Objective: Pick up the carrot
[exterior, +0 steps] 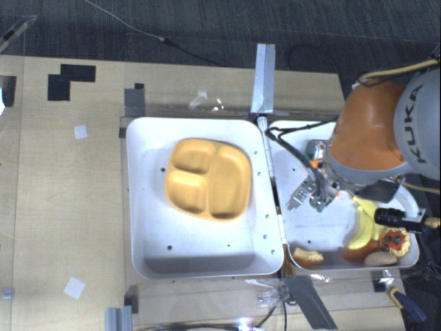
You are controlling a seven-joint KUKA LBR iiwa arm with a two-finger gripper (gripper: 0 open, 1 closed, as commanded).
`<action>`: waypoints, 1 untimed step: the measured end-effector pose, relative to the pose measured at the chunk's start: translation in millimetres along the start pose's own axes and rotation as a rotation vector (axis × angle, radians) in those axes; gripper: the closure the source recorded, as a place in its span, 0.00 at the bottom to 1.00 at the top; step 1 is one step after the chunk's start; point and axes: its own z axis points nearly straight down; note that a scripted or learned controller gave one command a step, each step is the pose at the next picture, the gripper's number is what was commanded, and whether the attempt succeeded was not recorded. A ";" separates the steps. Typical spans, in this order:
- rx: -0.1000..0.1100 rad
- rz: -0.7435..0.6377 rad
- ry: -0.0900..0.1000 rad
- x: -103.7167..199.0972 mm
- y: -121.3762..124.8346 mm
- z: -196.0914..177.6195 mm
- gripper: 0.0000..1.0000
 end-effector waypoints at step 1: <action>-0.001 -0.064 -0.004 -40.5 -27.6 -42.6 1.00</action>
